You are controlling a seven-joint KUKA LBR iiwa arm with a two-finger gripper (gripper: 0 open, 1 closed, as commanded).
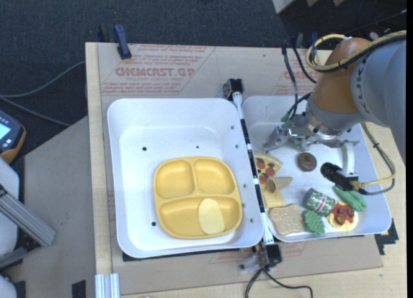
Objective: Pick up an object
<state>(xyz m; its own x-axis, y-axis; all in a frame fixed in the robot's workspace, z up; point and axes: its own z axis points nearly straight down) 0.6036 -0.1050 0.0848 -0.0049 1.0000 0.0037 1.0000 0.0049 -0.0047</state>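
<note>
My gripper [302, 137] hangs over the far part of the right bin [381, 216], under the grey and orange wrist. Just in front of it lies a brown round piece [306, 160]. Nearer the front of that bin are a pizza slice [266, 168], a pale wedge [279, 184], a bread slice [287, 219], a green can [319, 201], a green leafy piece [314, 223], a round red-topped piece [342, 215] and a green pod [352, 198]. I see nothing between the fingers.
The left bin [129, 129] holds a yellow divided plate [169, 177] with a pale oval piece [210, 216] in its front compartment. A black rail [248, 148] runs between the two bins. A blue clamp [120, 40] sits at the bench's far left.
</note>
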